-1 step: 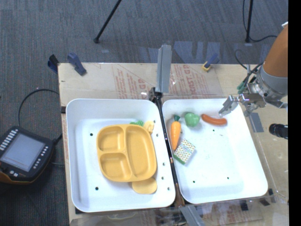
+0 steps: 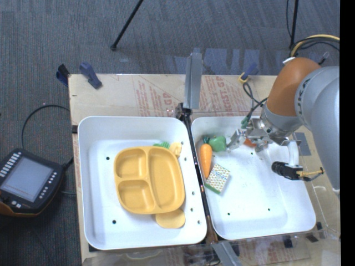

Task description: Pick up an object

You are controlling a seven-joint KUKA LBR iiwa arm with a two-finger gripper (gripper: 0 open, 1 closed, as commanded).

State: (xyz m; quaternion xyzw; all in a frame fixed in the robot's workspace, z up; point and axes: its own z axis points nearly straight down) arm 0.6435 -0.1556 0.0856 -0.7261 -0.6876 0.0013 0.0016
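Camera view showed the gripper [image 2: 250, 139] low in the upper part of the right bin [image 2: 260, 212], its fingers spread apart; one fingertip [image 2: 232, 143] pointed left toward the green toy [image 2: 217, 143], and nothing lay between the fingers, so no grasp had been made. A small orange piece [image 2: 249, 143] showed just under the gripper, too small to identify. Judging from that, the pick was at the approach stage: closing on an object and lifting it remained to be done. The nearest candidates sat at the left side of that bin: the green toy, rounded and glossy, just left of the fingertip; the toy carrot [image 2: 206, 158], long, smooth and tapered, lying along the bin's left wall with its green top touching the green toy; and a small patterned packet [image 2: 217, 178], flat and squarish, tilted just below and right of the carrot. Further out, toward the centre right of the frame, the grey arm [image 2: 324, 107] with its orange band [image 2: 292, 85] reached in. In the left bin [image 2: 94, 215] lay a yellow divided plate [image 2: 149, 180], with a yellow disc [image 2: 170, 219] peeking from under its lower edge and small green and yellow pieces at its upper edge.
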